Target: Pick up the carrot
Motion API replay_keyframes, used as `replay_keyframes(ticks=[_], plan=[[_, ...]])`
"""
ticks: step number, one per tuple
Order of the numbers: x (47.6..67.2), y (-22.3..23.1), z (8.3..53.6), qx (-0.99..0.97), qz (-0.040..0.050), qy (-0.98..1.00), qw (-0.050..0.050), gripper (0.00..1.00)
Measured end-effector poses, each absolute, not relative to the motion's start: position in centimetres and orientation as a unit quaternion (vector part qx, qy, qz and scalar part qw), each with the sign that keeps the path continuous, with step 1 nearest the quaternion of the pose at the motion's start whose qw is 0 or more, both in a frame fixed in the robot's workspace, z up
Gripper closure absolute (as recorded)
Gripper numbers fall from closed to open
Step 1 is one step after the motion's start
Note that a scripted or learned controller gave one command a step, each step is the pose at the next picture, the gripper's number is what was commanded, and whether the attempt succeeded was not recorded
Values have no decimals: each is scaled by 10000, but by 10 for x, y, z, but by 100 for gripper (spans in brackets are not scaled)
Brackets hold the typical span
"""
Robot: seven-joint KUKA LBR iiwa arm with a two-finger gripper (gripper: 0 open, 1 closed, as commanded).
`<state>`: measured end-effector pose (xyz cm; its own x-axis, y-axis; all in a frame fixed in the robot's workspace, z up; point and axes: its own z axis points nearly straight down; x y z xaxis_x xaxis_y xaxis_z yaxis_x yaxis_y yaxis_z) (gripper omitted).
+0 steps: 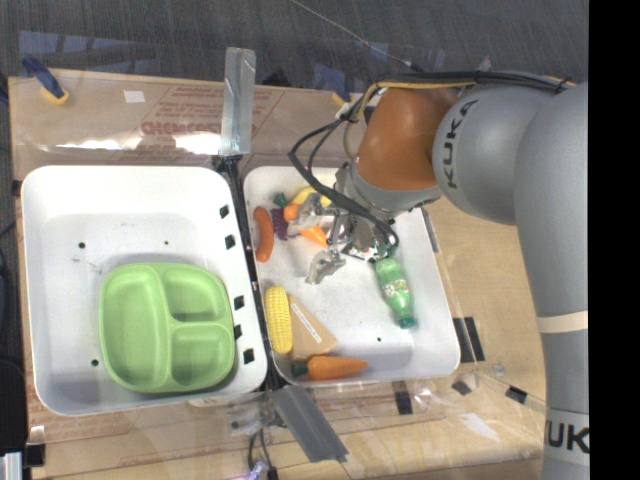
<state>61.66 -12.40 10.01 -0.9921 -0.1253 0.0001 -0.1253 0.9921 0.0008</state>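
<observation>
The carrot (335, 368), orange with a darker stub at its left end, lies on its side along the near wall of the right bin (432, 320). My gripper (327, 266) hangs over the middle of that bin, well up-view of the carrot and apart from it. Its two metal fingertips (316, 273) stand slightly apart above bare bin floor, open, with nothing between them.
The right bin also holds a corn cob (279, 318), a red sausage (263, 233), a green bottle (394, 288), a tan card (313, 330) and a cluster of small toy foods (300, 211). In the left bin (60, 208) sits a green divided plate (168, 325).
</observation>
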Motion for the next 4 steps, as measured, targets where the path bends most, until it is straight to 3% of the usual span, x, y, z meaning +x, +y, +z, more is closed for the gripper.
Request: replay_keyframes(ticks=[1, 2, 3, 4], plan=[[618, -123, 109, 654, -4, -9979, -7, 100], [618, -122, 109, 660, -5, -9978, -5, 0], [619, -121, 118, 683, -3, -9977, -19, 100], [619, -121, 118, 687, -3, -9976, -18, 0]])
